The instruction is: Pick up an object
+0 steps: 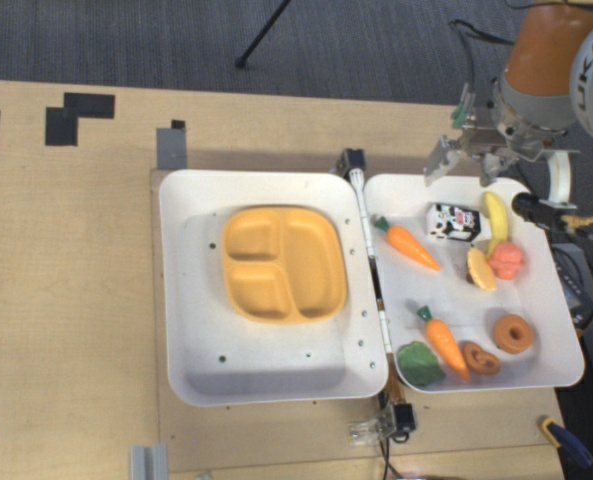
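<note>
At the lower edge of the right bin (566, 368), nearest the camera, lie a green vegetable (419, 362), a small carrot (442, 340), a brown pretzel-like piece (481, 358) and a doughnut (515, 333). The green piece, the carrot and the brown piece crowd together and touch, so closing on one of them would likely bump its neighbours; the doughnut sits apart and looks like firm, light toy plastic, easy to pinch across its ring.

Toward the middle of that bin are a yellow slice (481, 269) touching a pink lumpy toy (507, 259), and to the left a larger carrot (412, 246) lying alone on bare white floor. That carrot seems the best target: light, stiff, perhaps a little slick, best taken across its thick orange middle.

Farther back are a black-and-white carton (452, 222) and a banana (495, 217), just beside each other.

The left bin (191, 298) holds a yellow divided tray (281, 264).

At the upper right of the frame, the gripper (468, 167) hangs over the back rim of the right bin, above the carton. Its two fingers stand spread apart with nothing between them.
</note>
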Robot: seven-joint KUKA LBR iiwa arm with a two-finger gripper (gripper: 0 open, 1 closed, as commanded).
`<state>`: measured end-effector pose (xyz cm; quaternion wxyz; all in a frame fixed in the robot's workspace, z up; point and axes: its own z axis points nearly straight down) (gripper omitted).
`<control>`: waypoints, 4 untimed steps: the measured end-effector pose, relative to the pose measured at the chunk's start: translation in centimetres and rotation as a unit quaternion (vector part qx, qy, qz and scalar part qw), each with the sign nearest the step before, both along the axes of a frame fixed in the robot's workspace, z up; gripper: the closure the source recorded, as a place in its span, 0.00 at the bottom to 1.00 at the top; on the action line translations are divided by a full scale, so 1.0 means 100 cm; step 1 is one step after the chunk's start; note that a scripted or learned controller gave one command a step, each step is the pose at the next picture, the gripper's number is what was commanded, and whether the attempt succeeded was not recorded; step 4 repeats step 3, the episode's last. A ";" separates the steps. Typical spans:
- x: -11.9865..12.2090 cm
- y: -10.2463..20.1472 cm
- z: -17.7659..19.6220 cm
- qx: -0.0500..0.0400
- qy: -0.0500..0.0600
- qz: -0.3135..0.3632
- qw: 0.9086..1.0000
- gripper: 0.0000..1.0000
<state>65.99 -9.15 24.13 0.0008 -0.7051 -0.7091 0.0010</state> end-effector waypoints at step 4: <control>-0.034 0.060 -0.059 0.000 -0.001 -0.002 1.000 1.00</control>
